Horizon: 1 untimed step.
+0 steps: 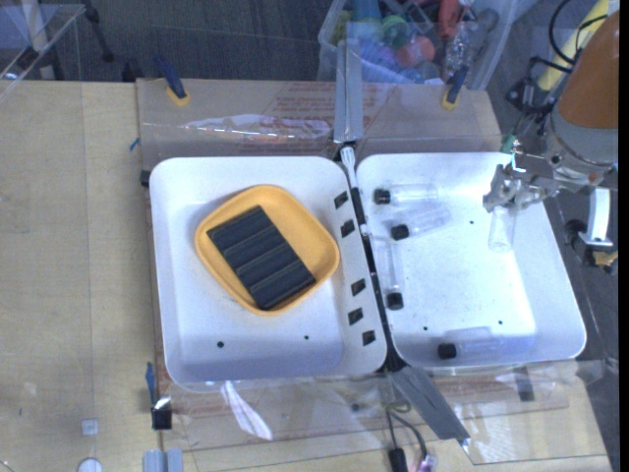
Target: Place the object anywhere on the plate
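A yellow plate (218, 226) lies in the left bin (177, 352) with a dark ribbed rectangular pad (260, 256) resting on it. My gripper (511, 193) hovers over the far right part of the right bin (550, 303). A clear plastic bottle (500, 230) hangs upright from it, its top caught between the fingers and its lower end just above the bin floor.
Three more clear bottles with black caps lie in the right bin: two near the divider at the back (418, 197) (428, 219), one at the front (470, 343). A divider wall (356, 254) separates the bins. A tub of colourful items (423, 18) stands behind.
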Available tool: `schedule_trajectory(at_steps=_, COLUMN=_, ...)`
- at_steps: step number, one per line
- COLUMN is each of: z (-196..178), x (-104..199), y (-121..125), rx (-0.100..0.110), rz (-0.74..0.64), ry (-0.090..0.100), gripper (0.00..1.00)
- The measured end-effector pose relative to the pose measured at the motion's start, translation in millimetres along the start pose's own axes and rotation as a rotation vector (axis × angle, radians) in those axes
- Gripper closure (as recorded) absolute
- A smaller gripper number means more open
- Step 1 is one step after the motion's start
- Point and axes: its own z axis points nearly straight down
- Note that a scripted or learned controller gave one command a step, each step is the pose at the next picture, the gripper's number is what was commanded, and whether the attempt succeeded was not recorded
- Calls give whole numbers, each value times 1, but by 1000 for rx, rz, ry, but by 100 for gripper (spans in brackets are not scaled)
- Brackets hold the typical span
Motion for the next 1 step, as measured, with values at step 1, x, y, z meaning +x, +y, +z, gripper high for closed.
schedule_trajectory(at_steps=1, z=0, x=0, y=0, rx=0, rz=0, ry=0, gripper=0)
